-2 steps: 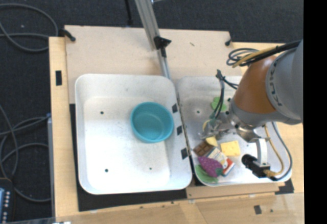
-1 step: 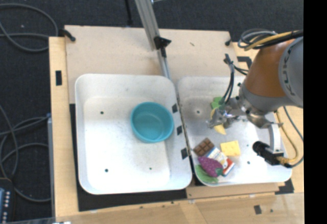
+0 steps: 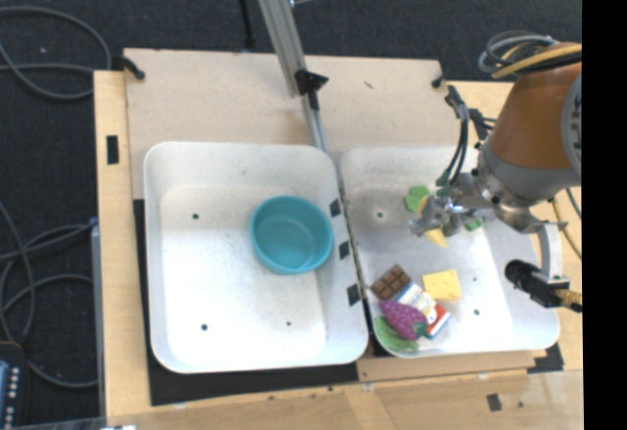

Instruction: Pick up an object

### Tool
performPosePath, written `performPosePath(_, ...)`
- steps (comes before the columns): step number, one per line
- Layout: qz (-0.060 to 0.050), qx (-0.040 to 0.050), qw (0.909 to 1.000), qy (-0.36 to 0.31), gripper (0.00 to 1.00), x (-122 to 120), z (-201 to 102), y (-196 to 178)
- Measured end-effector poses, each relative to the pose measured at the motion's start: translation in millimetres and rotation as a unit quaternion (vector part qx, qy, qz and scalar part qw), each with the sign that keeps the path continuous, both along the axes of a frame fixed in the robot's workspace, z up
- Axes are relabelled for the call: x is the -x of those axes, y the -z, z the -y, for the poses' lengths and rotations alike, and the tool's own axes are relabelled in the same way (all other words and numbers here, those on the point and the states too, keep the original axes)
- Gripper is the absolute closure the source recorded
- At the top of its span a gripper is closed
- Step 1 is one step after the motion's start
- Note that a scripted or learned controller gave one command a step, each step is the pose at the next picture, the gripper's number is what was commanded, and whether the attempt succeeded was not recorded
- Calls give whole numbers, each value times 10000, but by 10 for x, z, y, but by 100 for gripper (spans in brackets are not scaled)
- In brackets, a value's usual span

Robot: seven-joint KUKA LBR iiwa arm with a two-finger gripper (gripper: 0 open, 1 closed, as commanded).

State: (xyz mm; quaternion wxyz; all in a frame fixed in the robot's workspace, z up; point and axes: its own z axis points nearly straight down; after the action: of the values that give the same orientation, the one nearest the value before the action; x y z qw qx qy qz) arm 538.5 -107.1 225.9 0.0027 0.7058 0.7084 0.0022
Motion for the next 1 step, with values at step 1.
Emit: performPosePath(1,2,2,10000,-3,100,-19,8,-492)
